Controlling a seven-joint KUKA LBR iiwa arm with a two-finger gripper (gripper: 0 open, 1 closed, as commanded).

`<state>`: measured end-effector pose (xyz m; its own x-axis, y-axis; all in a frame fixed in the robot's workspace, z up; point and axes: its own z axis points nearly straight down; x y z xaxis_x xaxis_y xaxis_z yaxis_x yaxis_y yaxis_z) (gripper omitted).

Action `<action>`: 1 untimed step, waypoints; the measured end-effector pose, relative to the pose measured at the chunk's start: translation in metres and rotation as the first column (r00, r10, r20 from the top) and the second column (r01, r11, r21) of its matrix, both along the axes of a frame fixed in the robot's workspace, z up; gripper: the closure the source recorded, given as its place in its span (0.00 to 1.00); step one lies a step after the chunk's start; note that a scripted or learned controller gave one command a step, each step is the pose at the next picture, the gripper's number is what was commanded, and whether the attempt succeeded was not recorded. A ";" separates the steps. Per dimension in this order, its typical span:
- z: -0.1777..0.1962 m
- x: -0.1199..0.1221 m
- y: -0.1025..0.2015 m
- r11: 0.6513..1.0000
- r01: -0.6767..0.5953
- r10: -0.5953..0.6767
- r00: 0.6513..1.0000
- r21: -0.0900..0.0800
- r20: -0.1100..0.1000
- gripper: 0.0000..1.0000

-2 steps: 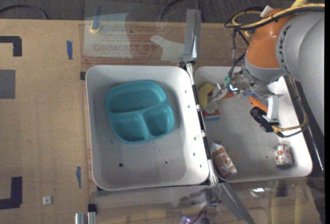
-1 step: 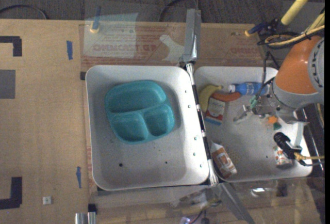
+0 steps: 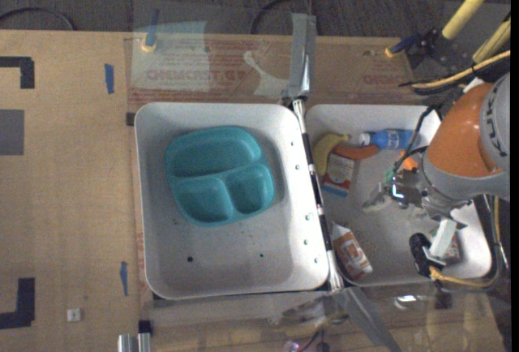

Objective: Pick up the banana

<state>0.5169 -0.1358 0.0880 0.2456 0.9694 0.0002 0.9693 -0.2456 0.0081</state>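
The wooden surface [image 3: 65, 204] filled the frame's left and centre, carrying two white bins. The left bin [image 3: 162, 261] held a teal divided plate [image 3: 220, 173]. The arm [image 3: 466, 143] hung over the right bin [image 3: 381, 261], its pincer [image 3: 388, 195] near the bin's middle, whether apart or together I cannot tell. The banana [image 3: 324, 150] lay at that bin's upper left, beside an orange packet [image 3: 342, 170] and a blue bottle [image 3: 388, 138].

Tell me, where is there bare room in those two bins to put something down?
Left bin: bare floor below and right of the teal tray. Right bin: crowded, with banana, carton, bottle, packet and the gripper.
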 end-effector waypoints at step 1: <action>0.000 0.000 0.000 1.000 0.000 0.000 1.000 0.000 0.000 0.00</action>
